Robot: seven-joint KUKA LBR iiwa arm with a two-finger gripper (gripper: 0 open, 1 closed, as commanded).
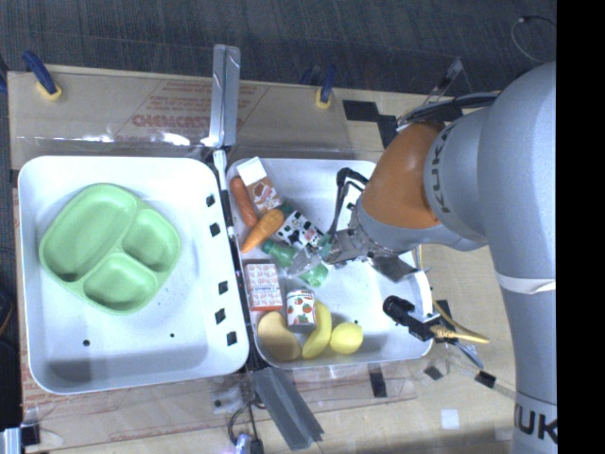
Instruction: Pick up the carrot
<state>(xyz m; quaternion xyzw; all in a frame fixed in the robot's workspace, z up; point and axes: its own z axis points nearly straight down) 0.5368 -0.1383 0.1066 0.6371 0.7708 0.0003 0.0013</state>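
Your tapered orange carrot (262,230) lay slanted in the right white bin (378,343), beside a red sausage-shaped toy (243,201); the end effector (331,247) hung over a green bottle (295,258) nearby; whether it was apart or together, you could not tell.

Even, fairly bright overhead light falls on the worktop (113,97), and the two white bins come close to washing out, the left bin (123,348) most of all. Shadows are soft and short (a faint grey patch lies in that bin's near corner). The clear plastic sheet (170,112) glints. Detail is slightly soft throughout.
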